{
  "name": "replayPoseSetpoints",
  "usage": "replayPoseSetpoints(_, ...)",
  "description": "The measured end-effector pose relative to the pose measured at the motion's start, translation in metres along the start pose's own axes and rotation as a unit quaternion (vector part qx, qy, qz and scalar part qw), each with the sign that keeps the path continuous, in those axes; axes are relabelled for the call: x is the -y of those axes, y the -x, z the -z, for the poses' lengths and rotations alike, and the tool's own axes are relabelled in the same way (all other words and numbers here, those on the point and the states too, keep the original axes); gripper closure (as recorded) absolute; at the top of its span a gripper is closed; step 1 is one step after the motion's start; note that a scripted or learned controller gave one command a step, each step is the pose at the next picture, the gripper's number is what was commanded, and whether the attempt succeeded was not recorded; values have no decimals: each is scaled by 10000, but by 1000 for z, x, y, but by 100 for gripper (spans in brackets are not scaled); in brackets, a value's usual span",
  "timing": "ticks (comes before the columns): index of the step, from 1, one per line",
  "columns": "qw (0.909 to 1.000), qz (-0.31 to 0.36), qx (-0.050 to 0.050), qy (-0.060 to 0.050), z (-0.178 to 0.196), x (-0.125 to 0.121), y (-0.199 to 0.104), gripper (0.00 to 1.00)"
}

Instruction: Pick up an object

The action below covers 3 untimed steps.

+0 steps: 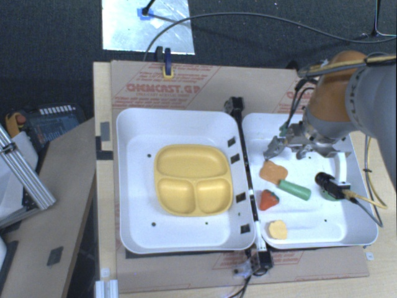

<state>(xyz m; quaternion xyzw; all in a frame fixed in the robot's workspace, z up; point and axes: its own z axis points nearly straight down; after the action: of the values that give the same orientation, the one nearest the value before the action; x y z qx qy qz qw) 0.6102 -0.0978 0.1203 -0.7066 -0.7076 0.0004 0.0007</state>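
Note:
My gripper [288, 149] hangs over the back of the right bin [353, 225], with the grey arm and its orange band rising to the right. Its fingers [274, 146] stand open and nothing is between them. Just in front of the left finger an orange piece [273, 171] lies on the bin floor. A green cylinder [294, 189] lies right of it, a small red object [268, 199] sits below it, and a yellow piece [278, 230] rests near the bin's front edge.
The left bin [133, 185] holds a yellow divided tray [191, 179]. A black divider [243, 166] runs between the two bins. Bare white floor shows in the right bin's front right part.

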Motion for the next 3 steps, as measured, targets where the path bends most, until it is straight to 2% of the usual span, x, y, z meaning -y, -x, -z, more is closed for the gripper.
replayPoseSetpoints(1, 10000, 0, 1, 4, -37, 0, -1, 0)
replayPoseSetpoints(2, 10000, 0, 6, 23, -25, -2, 0, 100)
replayPoseSetpoints(3, 10000, -11, 7, 36, 21, -1, 6, 100)
